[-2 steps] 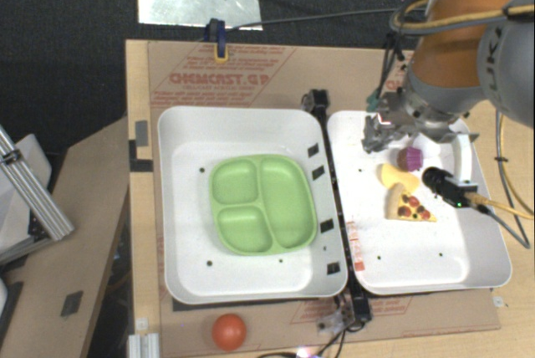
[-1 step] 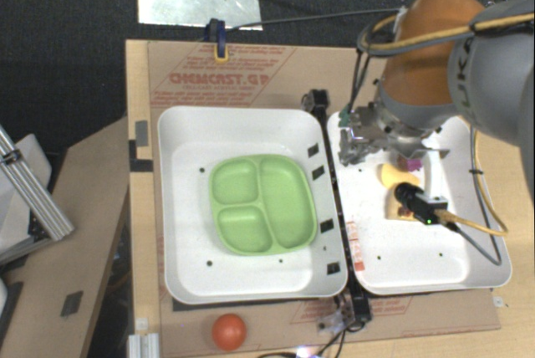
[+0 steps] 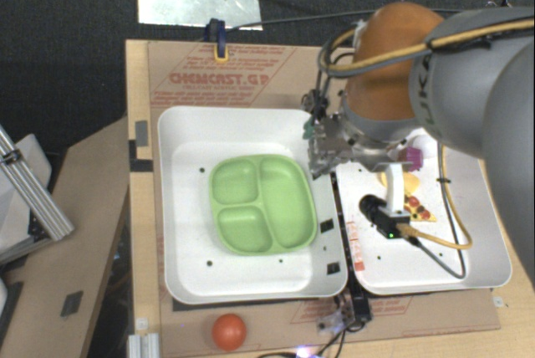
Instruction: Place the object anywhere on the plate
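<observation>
2 white bins on the bench (image 3: pixel 100 181): left bin (image 3: pixel 180 264) holds 1 green plate (image 3: pixel 262 203) w/ 3 compartments, right bin (image 3: pixel 481 260) holds approx. 3 small objs, i.e. a yellow piece (image 3: pixel 391 178), a purple piece (image 3: pixel 412 155) and a yellow-red bit (image 3: pixel 415 208), all near the arm (image 3: pixel 468 89). Jaws (image 3: pixel 321 149) sit over the divide btw bins, just right of plate; can't tell if apart or together. 1 orange-red ball (image 3: pixel 229 331) lies outside the bins at the bench's front edge.

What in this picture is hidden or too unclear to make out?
- Gripper: the arm's wrist hangs over it in the camera view, so its state is hidden.
- Right bin: the arm covers its far part. A purple object and small yellow-red objects are too small and partly covered to identify.
- Green plate: its three compartments show plainly.
</observation>
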Motion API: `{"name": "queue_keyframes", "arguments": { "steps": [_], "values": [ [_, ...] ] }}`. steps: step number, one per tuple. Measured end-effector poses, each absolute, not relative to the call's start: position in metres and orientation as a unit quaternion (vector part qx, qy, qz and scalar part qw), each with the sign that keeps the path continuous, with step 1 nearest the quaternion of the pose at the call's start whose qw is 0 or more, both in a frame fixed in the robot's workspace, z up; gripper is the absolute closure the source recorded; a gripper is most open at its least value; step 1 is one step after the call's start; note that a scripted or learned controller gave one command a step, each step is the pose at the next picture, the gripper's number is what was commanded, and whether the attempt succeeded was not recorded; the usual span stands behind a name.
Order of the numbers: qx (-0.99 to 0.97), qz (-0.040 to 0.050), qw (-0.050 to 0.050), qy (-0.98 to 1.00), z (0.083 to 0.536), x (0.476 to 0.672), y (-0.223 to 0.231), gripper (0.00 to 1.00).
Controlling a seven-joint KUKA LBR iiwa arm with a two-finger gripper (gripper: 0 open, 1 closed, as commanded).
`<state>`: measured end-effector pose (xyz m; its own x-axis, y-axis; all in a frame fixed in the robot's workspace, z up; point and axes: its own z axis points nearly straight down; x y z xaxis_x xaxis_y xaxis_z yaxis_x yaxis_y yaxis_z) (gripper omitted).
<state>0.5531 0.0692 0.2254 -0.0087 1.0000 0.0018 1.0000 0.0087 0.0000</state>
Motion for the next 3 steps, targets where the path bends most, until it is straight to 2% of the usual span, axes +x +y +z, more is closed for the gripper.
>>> {"name": "queue_keyframes", "arguments": {
  "steps": [1, 2, 3],
  "values": [
    [-0.704, -0.0006, 0.001, -0.710, 0.234, 0.532, 0.115, 1.00],
    [-0.705, 0.0004, 0.001, -0.709, 0.226, 0.506, 0.133, 1.00],
    [-0.705, -0.0004, 0.000, -0.709, 0.232, 0.512, 0.134, 1.00]
  ]
}}
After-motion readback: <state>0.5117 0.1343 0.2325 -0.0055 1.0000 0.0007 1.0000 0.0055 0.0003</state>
